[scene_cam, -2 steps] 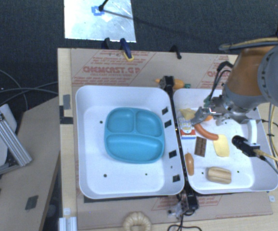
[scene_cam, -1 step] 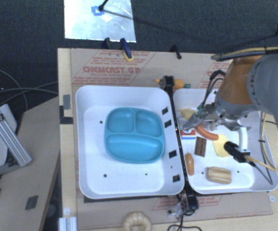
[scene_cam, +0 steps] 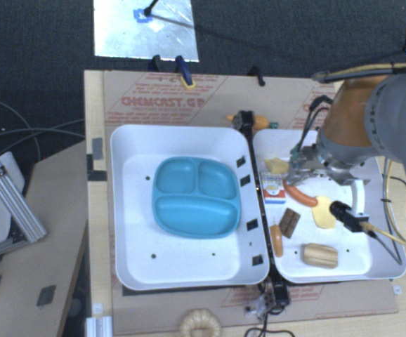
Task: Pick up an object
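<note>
My gripper (scene_cam: 296,171) hangs low over the back left part of the right bin (scene_cam: 378,262). It sits just above a red sausage (scene_cam: 300,195) and beside a pale yellow wedge (scene_cam: 276,166). Nothing shows held in it. Other things in that bin are a red and white packet (scene_cam: 272,188), a brown chocolate piece (scene_cam: 289,222), a small orange sausage (scene_cam: 277,241), a yellow slice (scene_cam: 323,215) and a tan bread roll (scene_cam: 319,255).
The left bin (scene_cam: 129,258) holds a blue divided plate (scene_cam: 194,196). A black divider (scene_cam: 253,188) runs between the bins. The grey arm with its orange band (scene_cam: 357,118) reaches in over the right bin's back right.
</note>
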`<state>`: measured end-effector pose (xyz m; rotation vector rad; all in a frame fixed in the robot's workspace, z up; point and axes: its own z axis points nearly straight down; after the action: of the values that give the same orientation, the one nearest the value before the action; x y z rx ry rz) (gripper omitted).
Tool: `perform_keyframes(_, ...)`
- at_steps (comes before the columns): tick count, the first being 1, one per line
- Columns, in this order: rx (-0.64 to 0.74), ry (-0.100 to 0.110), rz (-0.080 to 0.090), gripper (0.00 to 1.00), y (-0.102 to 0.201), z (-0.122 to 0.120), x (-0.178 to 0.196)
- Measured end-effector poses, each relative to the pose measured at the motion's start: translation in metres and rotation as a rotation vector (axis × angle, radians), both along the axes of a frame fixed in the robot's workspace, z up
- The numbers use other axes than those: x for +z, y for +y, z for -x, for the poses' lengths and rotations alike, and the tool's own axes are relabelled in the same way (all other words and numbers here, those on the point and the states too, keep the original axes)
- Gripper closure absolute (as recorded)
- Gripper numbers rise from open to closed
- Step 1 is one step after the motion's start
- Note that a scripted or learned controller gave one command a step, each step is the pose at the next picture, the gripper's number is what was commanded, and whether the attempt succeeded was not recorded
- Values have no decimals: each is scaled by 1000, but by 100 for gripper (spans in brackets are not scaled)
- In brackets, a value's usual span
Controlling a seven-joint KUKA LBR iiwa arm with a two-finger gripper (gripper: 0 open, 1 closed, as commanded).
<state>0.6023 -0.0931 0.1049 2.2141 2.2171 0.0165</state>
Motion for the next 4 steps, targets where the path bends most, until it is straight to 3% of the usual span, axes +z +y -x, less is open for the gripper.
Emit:
perform_keyframes(2,3,8,2,100,3,-4,117)
perform_keyframes(3,7,10,1,100,49,-16,111)
perform_keyframes(4,5,12,2,100,74,-15,110)
